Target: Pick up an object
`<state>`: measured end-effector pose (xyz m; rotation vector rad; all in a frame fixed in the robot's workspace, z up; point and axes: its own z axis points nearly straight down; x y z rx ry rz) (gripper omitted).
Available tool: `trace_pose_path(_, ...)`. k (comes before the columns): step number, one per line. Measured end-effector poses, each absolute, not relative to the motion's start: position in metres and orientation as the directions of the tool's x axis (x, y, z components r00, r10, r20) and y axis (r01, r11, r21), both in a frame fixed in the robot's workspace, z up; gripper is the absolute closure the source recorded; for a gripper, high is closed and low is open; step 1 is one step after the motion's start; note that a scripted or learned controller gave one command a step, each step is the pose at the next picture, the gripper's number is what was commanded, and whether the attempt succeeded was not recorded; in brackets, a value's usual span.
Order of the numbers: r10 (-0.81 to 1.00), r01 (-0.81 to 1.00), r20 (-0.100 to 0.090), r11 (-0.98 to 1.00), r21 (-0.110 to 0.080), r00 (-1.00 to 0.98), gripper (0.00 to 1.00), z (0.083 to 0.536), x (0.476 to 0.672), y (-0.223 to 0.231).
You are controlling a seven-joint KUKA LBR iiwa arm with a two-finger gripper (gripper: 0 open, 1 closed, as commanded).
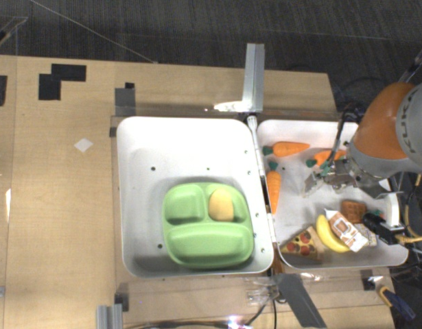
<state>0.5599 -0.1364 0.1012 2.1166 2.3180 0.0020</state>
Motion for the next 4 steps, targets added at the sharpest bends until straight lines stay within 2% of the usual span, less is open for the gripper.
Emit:
trace_pose_path(1,1.000,1.000,0.001,0.003,-0.009,-0.003,0.00,0.088,0.662,-0.137)
trace_pose_path(2,1.000,1.000,-0.005,0.005,0.014,-0.005,0.00,0.092,0.523,-0.179)
trace_pose_path(3,0.994,0.994,-0.009,0.107,0.026,-0.107,0.00,0.094,0.495,-0.114)
trace_pose_path(4,0.990,0.989,-0.009,0.144,0.028,-0.143,0.00,0.093,0.495,-0.115)
